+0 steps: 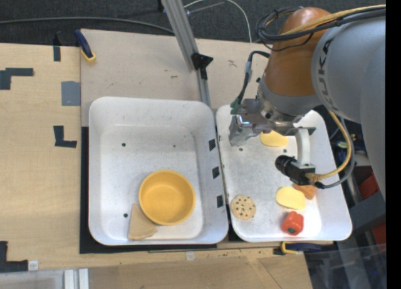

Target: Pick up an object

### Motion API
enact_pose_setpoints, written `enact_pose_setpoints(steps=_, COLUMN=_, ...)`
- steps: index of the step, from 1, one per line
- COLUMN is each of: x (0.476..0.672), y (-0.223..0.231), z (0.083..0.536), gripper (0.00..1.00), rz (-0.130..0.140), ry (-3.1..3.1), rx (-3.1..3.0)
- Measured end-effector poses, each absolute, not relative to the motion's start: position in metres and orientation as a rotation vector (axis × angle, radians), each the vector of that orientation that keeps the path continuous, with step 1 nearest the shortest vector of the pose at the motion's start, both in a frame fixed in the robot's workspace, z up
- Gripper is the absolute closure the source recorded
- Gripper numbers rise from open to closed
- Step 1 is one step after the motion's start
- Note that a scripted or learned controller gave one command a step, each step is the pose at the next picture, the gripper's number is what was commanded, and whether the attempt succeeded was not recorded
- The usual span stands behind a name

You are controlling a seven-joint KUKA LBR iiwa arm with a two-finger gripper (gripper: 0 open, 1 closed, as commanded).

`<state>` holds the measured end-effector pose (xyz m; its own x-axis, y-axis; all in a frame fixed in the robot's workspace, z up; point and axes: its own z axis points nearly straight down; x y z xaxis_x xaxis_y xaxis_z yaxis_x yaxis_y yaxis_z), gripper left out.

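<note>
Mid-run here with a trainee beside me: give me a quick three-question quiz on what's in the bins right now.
1. True or false: the yellow bowl sits in the left bin.
2. Which item lies nearest the front rim of the right bin? A) the cookie B) the red toy C) the yellow bowl
3. Fill in: the tan wedge lies against the ____ in the left bin.

Key: 1 true. 2 B. 3 yellow bowl, at its front left side.
</note>
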<state>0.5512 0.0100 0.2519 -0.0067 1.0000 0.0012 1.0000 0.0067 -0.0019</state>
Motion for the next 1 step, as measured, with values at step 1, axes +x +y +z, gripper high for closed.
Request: enact_pose_setpoints(steps=1, x=0.5555, y=0.0634, z=0.2543, gripper=1.00, rz=0.000, ry=-2.228, rx=-2.212)
